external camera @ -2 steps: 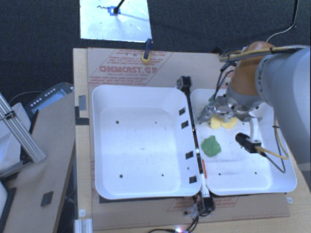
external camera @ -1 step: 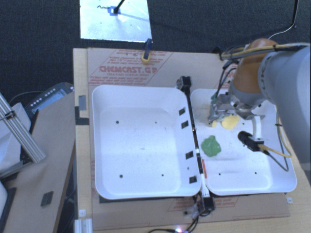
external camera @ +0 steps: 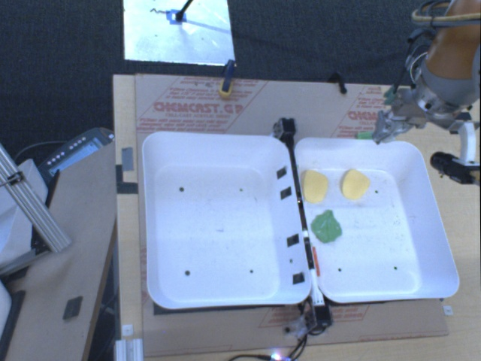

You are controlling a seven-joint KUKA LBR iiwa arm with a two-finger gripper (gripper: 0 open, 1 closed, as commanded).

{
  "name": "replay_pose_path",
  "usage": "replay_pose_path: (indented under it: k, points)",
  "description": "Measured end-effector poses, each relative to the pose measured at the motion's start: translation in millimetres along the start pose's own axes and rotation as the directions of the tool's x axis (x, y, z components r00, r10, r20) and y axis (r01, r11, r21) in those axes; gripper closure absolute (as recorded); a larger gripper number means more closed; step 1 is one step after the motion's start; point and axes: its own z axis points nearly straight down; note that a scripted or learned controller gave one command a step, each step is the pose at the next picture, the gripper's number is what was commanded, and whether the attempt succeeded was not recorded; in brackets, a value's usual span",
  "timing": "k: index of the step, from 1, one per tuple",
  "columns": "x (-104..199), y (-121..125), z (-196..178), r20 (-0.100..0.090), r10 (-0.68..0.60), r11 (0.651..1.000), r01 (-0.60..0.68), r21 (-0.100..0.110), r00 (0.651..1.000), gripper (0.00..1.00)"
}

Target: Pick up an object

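Two pale yellow lumps lie in the right bin: one close to the divider, the other a little to its right. A green crumpled piece sits just below them. My gripper hangs over the far rim of the right bin, up and to the right of the yellow lumps, well apart from all three objects. Nothing shows between its fingers.
The left bin lies beside the right one, joined by a black clipped divider. A yellow-and-blue clamp stands on the board behind the bins. A shiny metal plate lies at the back left.
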Motion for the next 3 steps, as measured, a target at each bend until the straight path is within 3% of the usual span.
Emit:
replay_pose_path:
  k: [1,2,3]
  points:
    - [55,29,-174,-0.005,-0.011,1.0,0.011,-0.002,1.0,1.0]
    - [67,29,-287,-0.006,-0.008,1.0,0.008,0.004,1.0,1.0]
    - [-21,17,-278,-0.003,0.006,1.0,-0.006,0.019,1.0,1.0]
